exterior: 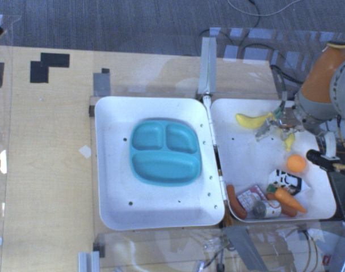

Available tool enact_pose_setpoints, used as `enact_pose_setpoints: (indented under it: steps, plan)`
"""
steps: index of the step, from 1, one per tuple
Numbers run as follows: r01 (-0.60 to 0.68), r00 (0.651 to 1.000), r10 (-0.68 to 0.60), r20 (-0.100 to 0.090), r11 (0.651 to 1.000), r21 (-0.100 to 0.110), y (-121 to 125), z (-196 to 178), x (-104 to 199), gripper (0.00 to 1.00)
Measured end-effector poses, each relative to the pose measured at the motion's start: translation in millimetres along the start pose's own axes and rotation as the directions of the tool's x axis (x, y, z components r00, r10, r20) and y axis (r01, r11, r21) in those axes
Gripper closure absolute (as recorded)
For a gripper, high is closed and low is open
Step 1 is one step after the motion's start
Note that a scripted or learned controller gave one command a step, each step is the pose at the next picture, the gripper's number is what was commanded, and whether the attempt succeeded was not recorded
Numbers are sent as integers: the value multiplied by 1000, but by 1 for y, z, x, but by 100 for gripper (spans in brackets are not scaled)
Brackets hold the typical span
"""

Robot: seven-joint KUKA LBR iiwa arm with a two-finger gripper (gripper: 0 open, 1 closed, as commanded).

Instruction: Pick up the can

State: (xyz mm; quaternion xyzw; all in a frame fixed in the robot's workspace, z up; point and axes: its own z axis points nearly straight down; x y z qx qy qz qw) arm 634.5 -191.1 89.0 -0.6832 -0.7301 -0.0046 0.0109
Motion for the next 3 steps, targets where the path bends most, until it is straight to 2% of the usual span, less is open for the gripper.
enact_pose_setpoints:
  steps: [1,2,3]
  plan:
    - [87,996,-87,23,996,-17,-69,2,74,0]
    - [-1,1000,2,23,1000,-21,-93,1,37,0]
    - [2,1000,-1,25,1000,-30,-90,-12,38,100]
